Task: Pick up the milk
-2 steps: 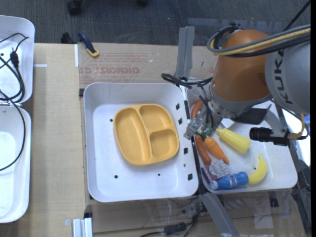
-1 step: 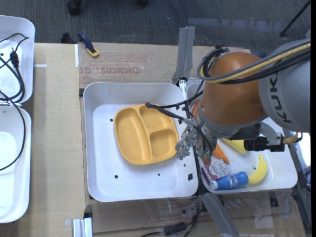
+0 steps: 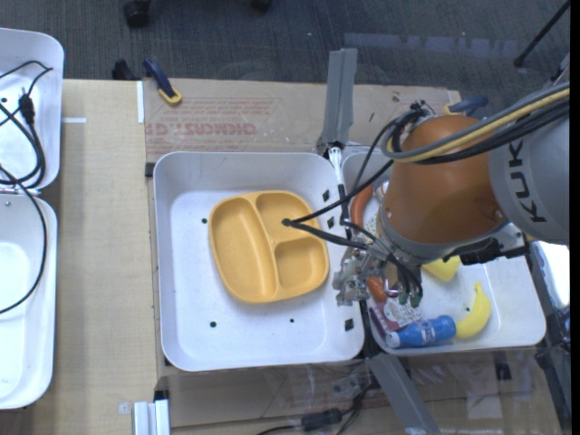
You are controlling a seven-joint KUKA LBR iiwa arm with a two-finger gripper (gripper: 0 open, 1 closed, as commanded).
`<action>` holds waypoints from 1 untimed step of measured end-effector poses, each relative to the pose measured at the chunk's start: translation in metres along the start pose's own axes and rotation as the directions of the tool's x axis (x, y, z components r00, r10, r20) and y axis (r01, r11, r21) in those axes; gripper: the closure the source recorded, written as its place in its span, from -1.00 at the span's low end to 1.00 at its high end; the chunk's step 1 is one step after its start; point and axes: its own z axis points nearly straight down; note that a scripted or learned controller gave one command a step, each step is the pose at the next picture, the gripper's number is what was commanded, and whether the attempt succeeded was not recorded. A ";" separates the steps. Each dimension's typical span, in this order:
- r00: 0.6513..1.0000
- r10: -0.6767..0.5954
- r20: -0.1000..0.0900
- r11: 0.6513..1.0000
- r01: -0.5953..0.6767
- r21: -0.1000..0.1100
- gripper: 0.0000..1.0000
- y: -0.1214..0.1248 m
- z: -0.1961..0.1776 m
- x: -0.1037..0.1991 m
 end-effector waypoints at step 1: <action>0.976 -0.218 0.004 0.976 0.218 0.000 1.00 -0.051 -0.131 -0.007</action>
